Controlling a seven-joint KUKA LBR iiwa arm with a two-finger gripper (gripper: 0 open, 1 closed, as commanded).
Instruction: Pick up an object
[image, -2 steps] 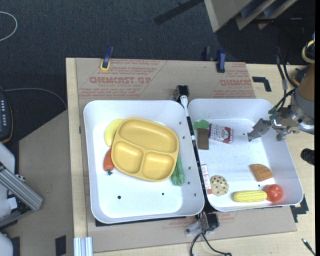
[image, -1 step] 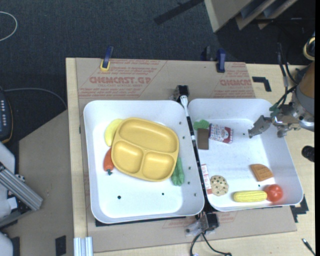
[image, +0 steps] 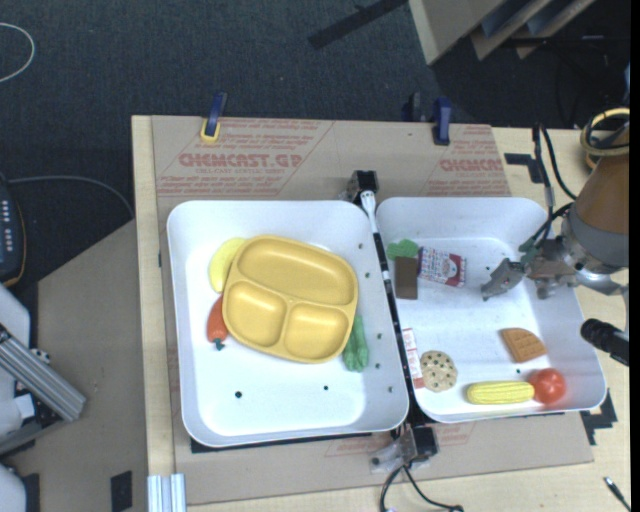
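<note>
Reaching in over the right bin from its far-right rim, the gripper hangs with its grey fingers pointing toward the bin's middle; whether the jaws are spread or closed cannot be told from this angle, and nothing shows between them.

Just past the fingertips lies bare white floor, the widest open patch in that bin. Beyond that gap, toward the divider between the bins, sits a small red-and-white packet, with a brown block and a green piece beside it against the inner wall. Below the jaws, well apart from them, a tan toast-like piece rests alone. Lower still, near the bin's front rim, a yellow corn cob touches a red tomato, and a speckled cookie lies near the divider.

Across the divider, the left bin holds a yellow compartment tray that takes up most of its middle. A red pepper and a yellow piece peek out at the tray's far edge, and a green vegetable is wedged between tray and divider. Open floor remains along that bin's front.
</note>
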